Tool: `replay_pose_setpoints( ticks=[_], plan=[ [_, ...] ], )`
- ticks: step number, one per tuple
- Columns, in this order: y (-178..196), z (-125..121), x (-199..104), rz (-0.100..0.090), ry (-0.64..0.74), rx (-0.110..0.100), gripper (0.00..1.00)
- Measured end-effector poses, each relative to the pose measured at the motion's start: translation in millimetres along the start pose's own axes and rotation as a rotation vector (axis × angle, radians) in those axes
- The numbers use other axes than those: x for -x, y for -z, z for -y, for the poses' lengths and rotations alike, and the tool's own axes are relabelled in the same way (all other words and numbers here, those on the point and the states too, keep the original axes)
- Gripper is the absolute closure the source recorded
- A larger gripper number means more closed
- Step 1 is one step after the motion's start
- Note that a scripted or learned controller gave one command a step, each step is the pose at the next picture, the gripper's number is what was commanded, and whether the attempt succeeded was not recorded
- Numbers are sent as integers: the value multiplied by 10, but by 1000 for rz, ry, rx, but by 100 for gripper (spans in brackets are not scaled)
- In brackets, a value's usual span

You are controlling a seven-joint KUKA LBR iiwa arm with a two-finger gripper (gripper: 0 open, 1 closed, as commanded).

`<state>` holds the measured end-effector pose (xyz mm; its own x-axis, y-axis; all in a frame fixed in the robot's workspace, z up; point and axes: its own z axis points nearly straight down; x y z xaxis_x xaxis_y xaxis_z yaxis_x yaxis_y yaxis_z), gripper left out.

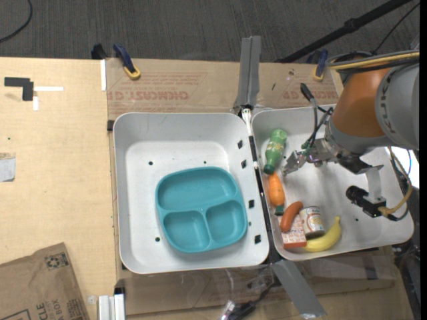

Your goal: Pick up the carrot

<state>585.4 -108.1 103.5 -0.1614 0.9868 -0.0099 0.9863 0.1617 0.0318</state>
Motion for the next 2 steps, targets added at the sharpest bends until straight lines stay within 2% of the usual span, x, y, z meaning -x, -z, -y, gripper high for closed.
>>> replay_pose_setpoints(
  ticks=[1,2],
  plan=[
    [-5,384,-138,-1,-120,-2,0],
    [-15,477,-214,-2,-460,-6,0]
  ],
)
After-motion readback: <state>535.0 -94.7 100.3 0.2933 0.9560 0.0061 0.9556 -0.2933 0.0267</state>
